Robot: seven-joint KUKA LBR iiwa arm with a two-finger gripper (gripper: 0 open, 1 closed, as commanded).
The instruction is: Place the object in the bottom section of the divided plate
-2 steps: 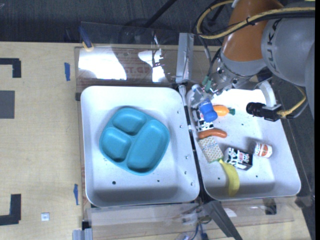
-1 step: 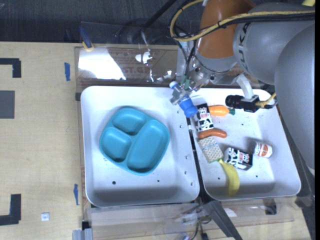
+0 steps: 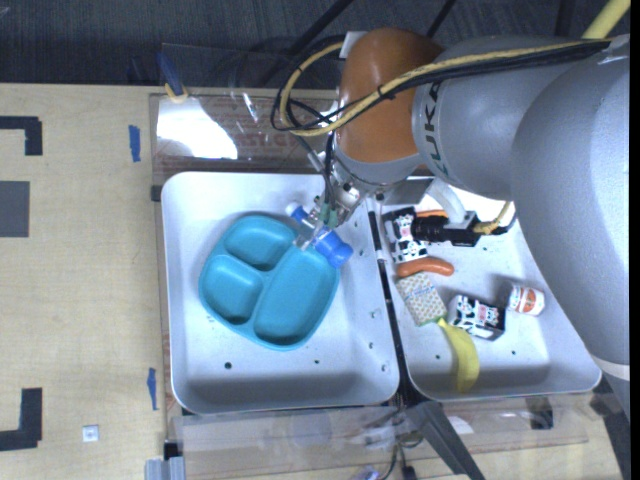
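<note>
Camera view: gripper (image 3: 322, 218) over right far rim of blue plate (image 3: 268, 280) in left bin (image 3: 190, 298), apparently clenched on small blue-capped bottle (image 3: 326, 240), though hard to confirm. Bottle sits at plate's edge, above large compartment. Could slip, roll off rim into bin, or land in a small left compartment if let go too soon
</note>
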